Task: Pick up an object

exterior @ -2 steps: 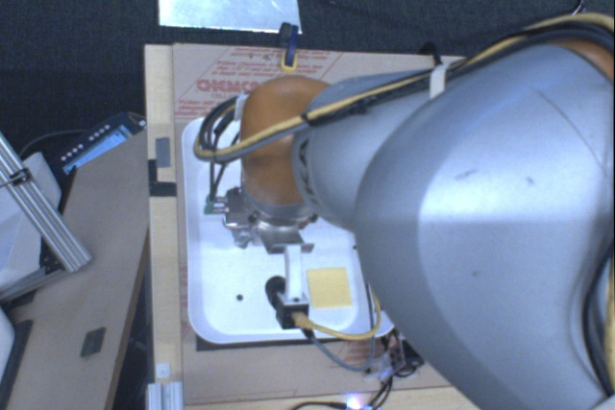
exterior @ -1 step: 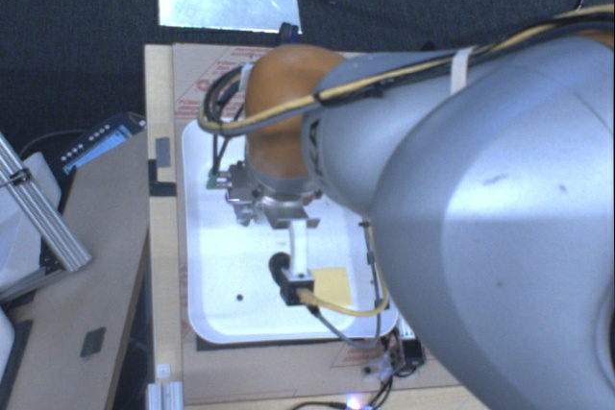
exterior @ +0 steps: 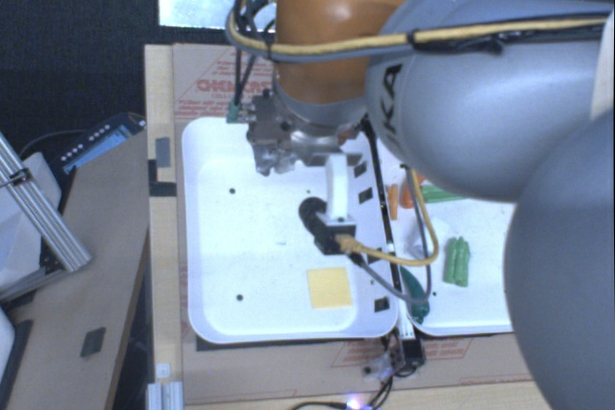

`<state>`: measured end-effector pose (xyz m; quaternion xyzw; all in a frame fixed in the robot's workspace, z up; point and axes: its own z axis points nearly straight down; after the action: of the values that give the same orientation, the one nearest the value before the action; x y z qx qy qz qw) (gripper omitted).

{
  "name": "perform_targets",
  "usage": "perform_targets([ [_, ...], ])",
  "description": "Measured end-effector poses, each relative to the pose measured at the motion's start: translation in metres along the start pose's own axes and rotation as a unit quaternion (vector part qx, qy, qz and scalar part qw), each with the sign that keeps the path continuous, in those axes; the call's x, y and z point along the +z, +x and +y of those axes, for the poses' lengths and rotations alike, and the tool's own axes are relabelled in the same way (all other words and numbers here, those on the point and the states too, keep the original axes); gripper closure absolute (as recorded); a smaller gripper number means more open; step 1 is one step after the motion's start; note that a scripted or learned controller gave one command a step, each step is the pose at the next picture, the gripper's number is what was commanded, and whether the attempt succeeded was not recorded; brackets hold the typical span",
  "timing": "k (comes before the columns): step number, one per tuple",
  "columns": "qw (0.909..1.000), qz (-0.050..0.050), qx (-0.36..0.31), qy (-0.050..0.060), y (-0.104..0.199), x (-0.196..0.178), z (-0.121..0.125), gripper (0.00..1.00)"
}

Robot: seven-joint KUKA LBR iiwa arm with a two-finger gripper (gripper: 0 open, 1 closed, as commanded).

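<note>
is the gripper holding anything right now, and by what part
Cannot tell: the arm covers most of the gripper over the left bin. The yellow square lies loose there.

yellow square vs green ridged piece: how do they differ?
Colour: the yellow square is pale yellow; the green piece is bright green. Shape: the square is flat; the green piece is long and ridged. Place: the square lies in the left bin, the green piece in the right bin. Both lie loose.
</note>
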<state>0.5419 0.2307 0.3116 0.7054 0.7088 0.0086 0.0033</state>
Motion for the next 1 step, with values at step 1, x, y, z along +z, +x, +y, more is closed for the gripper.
perform_targets([
  [1, 1.0000, -0.004, 0.001, 0.006, 0.0025, 0.0048, 0.0625, 1.00],
])
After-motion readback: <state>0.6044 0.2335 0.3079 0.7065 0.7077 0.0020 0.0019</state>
